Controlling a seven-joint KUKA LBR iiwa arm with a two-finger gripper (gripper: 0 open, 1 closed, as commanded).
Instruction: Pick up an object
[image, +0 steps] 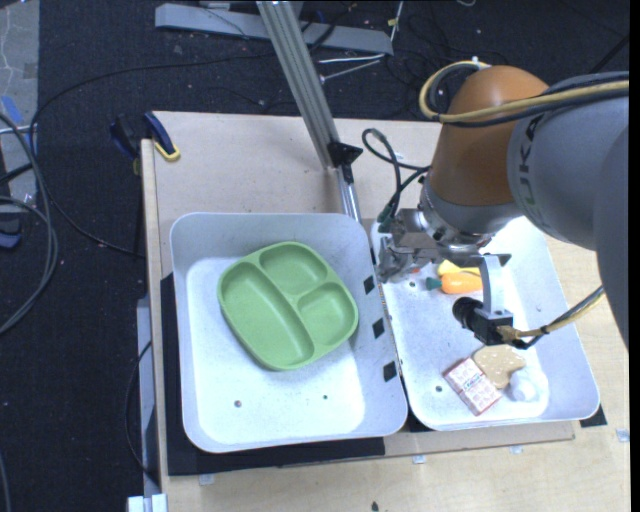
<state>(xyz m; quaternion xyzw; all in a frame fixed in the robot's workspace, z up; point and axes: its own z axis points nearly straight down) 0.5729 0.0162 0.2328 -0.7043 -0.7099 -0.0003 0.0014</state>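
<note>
In the right bin (560, 300), near its upper left corner, the gripper (398, 262) hangs low over the white floor, close to the wall the two bins share. The grey arm (575, 165) with its orange band (480, 130) comes in from the right and covers much of that bin's upper part. Whether the claw is apart or together I cannot tell, as the wrist hides it from above, and nothing shows clamped in it.

Just beside the gripper, to its right, lies an orange piece (462, 281) with a green end, partly under the wrist. Nearer the front of the same bin lie three small things close together: a pink and white box (471, 386), a tan biscuit-shaped piece (497, 361) touching the box's far corner, and a small white lump (526, 388) just right of them.

In the left bin (200, 400) a green divided plate (288, 305) lies flat, towards the back, with three compartments facing up. Both bins sit on a pale wooden bench (240, 160).
</note>
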